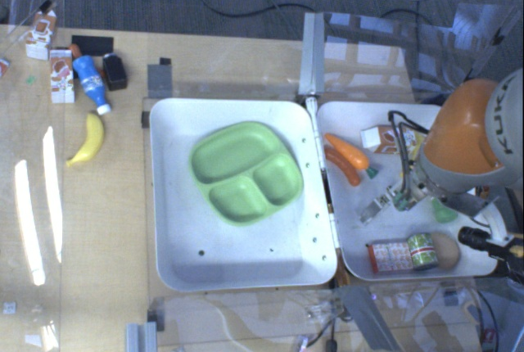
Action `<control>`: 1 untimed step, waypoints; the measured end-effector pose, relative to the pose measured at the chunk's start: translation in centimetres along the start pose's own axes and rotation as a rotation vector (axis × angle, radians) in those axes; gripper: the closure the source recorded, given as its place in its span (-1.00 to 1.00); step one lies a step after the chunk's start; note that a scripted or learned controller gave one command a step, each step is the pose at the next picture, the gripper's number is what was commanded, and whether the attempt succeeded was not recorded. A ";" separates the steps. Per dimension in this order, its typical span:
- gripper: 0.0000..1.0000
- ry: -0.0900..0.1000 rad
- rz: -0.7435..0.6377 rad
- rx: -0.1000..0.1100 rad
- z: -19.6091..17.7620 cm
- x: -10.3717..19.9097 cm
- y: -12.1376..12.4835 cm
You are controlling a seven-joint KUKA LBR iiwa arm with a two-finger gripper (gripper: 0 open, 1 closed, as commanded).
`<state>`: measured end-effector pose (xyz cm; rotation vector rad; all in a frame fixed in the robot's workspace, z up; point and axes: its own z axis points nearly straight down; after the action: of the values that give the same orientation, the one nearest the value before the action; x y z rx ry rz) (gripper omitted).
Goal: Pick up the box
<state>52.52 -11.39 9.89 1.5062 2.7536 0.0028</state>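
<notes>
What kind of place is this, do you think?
Probably a robotics lab bench: a KUKA arm over two white bins, toy food such as a carrot, and loose cables on carpet.

Box [383, 137] partly behind cables; tool [378, 209] fingers perhaps apart, too small

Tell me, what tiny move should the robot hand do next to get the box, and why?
Probably slide toward the bin's far edge. The gripper hangs over bare floor of the right bin, while the small box lies apart from it near the far rim, beside the carrot. Nothing sits between its fingers yet.
</notes>
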 end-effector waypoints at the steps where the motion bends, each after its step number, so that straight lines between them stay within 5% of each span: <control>1: -1.00 -0.008 -0.059 -0.008 0.9 -0.9 -4.6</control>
<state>49.14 -14.58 8.94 1.4193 2.7876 0.0081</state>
